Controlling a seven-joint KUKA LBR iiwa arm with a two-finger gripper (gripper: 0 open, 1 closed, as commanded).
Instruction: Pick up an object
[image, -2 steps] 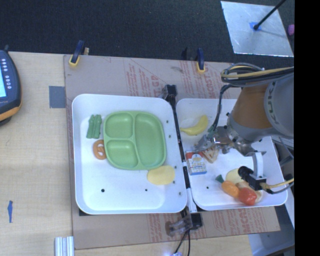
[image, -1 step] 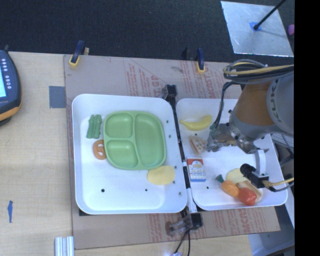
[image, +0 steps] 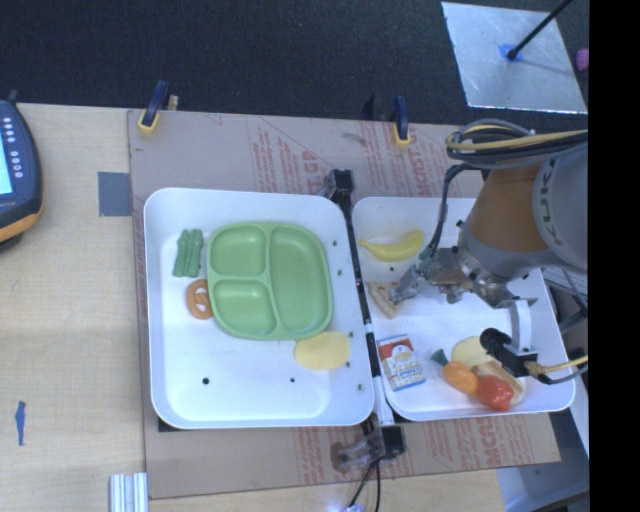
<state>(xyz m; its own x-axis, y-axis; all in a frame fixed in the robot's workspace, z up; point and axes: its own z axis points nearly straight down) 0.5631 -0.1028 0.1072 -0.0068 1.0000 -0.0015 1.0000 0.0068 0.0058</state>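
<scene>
Two white bins are set on the counter (image: 80, 330). Left of the right bin (image: 560, 398), the left bin (image: 175, 390) holds one green tray (image: 270, 280), one bean pod (image: 188, 252), one pretzel (image: 198, 299) and one yellow chip (image: 322, 351). In the right bin lie one banana (image: 394, 246), one carton (image: 402, 362) and one carrot (image: 459, 376), and the end effector (image: 412, 288) is lowered there, its grip impossible to tell.

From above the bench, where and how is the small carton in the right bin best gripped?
The small carton lies flat near the right bin's left wall, its long axis roughly toward the camera. Probably best to come straight down and close the gripper across its two long sides, at the middle; the left finger has little room beside the wall.
</scene>
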